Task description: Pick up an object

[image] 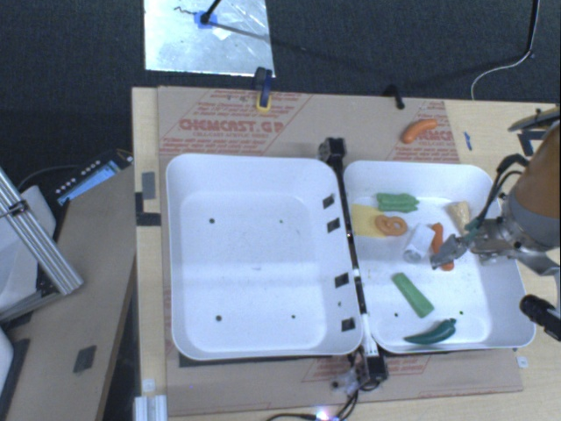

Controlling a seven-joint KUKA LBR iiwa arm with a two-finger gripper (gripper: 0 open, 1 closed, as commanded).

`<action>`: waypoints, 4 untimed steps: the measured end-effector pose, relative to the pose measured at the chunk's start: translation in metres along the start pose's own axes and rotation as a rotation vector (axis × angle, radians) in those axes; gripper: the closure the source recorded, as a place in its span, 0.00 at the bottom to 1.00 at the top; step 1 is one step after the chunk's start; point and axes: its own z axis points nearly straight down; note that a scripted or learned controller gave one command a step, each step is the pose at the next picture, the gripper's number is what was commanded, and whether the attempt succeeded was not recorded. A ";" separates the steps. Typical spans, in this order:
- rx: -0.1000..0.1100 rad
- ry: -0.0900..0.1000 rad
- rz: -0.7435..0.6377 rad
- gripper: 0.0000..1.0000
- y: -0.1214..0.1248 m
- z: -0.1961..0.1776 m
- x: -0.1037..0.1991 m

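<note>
— Dark carpet lies all round the bench, and a brown printed cardboard sheet (pixel 289 117) covers the benchtop under two shallow white plastic bins. What do you see from where you are?

— I'm the grey arm with the two-finger gripper (pixel 445 254), reaching in from the right over the right-hand white bin (pixel 504 323). My fingertips are low, near the middle of that bin, right at a small orange-red piece (pixel 437 235) and a small white and grey cylinder (pixel 415 246) that lie just beside each other.

— Are your fingers clamped on either?

— I cannot tell. They are dark and small here, and whether they stand apart or together is not clear. Nothing shows plainly between them.

— What else is in that bin?

— A green pepper-shaped toy (pixel 397 202) near the far wall, a yellow and orange flat piece (pixel 382 224) just below it, a tan wedge (pixel 459 212) to the right, a light green stick (pixel 412 294) tilted in the middle, and a dark green chilli-shaped toy (pixel 431 331) near the front wall.

— And outside it?

— An orange sausage-shaped toy (pixel 419 131) lies on the cardboard beyond the bin. The left-hand white bin (pixel 188 323) sits alongside, touching mine at the black hinged join.
</note>
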 end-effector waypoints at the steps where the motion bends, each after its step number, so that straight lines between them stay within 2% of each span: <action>1: 0.003 0.004 -0.006 0.00 0.003 0.104 0.074; 2: -0.001 0.000 0.000 1.00 0.004 0.090 0.070; 3: -0.011 0.003 -0.012 1.00 0.042 -0.005 0.195; 4: 0.003 0.001 -0.003 1.00 -0.015 0.000 0.238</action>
